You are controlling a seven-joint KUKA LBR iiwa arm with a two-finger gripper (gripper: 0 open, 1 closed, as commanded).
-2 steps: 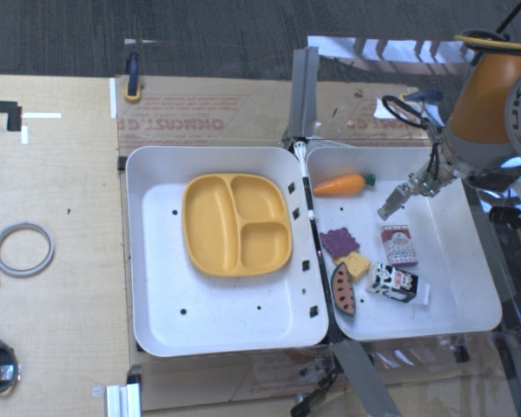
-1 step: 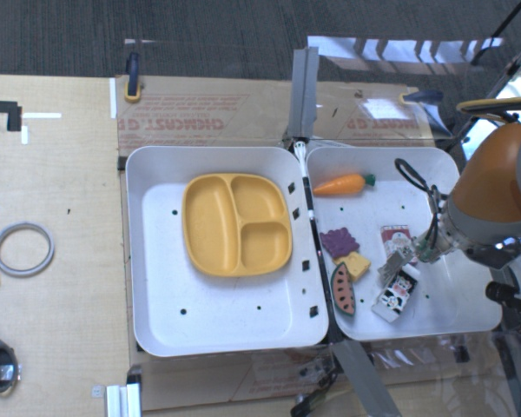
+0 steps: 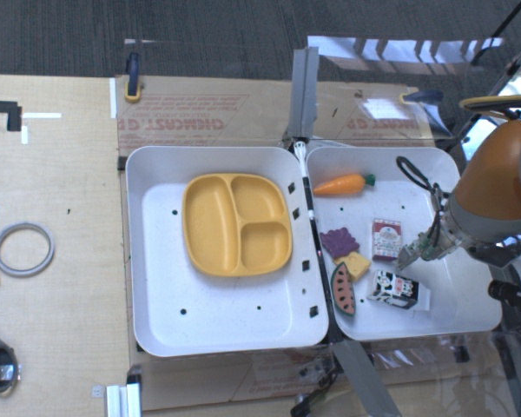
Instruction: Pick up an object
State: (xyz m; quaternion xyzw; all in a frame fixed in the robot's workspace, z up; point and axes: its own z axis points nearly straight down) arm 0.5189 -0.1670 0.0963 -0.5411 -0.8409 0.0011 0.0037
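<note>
The arm enters from the right, its orange band (image 3: pixel 501 174) bulking over the right bin's (image 3: pixel 443 315) far side, and the gripper (image 3: pixel 414 256) hangs low inside that bin, just above a small black-and-white carton (image 3: pixel 393 288) lying near the front wall. How the tool stands — wide, narrow or closed on anything — I cannot tell at this size and angle. Nothing is visibly lifted. Just left of the gripper lies a small red box (image 3: pixel 386 238); farther left a purple toy piece (image 3: pixel 339 241) touches a yellow cheese-like wedge (image 3: pixel 357 265), and a watermelon slice (image 3: pixel 342 288) sits at the bin's front left corner beside the divider. A toy carrot (image 3: pixel 341 184) rests well apart from them, toward the back wall. The left bin (image 3: pixel 217 320) holds a yellow divided plate (image 3: pixel 237 224) with three compartments, set toward its back half. On the bench to the left — outside both bins — lies a grey ring of tape (image 3: pixel 22 248).
</note>
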